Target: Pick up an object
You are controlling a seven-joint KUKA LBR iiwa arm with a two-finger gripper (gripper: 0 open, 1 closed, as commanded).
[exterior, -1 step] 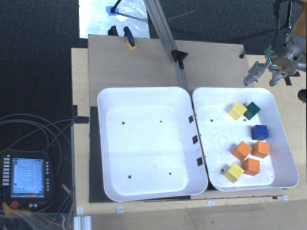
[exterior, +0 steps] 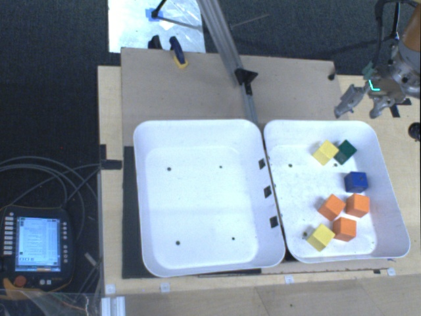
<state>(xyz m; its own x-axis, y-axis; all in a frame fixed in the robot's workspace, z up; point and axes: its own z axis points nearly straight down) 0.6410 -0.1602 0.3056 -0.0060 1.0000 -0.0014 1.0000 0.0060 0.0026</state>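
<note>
Gripper (exterior: 365, 104) open, empty, just past right bin's (exterior: 389, 196) far rim; green cube (exterior: 345, 151) nearest, toward the near-left.

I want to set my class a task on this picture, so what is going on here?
A robot arm's pincer is open and holds nothing, poised above the far edge of the right bin. In that bin lie seven blocks, among them a blue block and a green block. None has been picked up.
</note>
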